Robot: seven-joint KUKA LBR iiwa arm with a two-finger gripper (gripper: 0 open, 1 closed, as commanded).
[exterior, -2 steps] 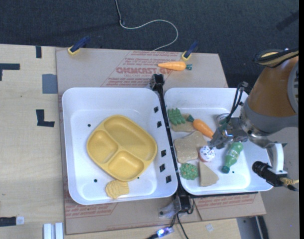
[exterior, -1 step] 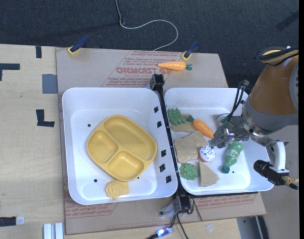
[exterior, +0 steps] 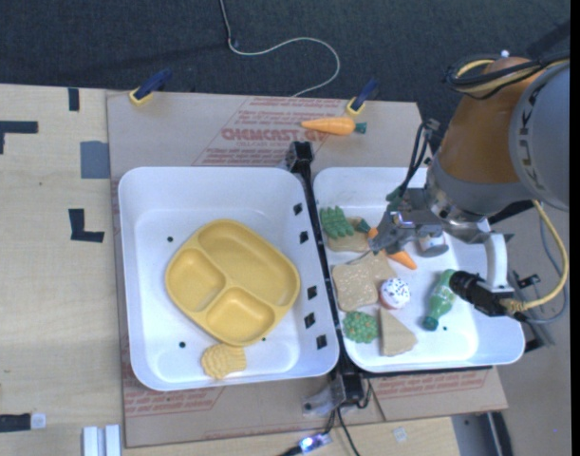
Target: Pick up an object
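Readable markings:
1. Cardboard sheet (exterior: 261,136) beneath the bins: red printed lettering, seen upside down and only partly legible, not reliably readable.
2. Grey arm casing (exterior: 555,131): dark letters at the frame's right edge, apparently "KUK", cut off.

Bench (exterior: 43,283) with pale wood-look top, dark angular markings along its left side. A brown cardboard sheet (exterior: 261,131) with red print lies flat on it, held at the far edge by two clamps with blue handles (exterior: 149,87). Two shallow white bins sit side by side on the cardboard, touching at a black divider: left bin (exterior: 138,255), right bin (exterior: 489,345). A toy carrot (exterior: 329,126) rests on the cardboard just behind the bins. A thin white cable (exterior: 290,50) loops over the dark floor beyond.
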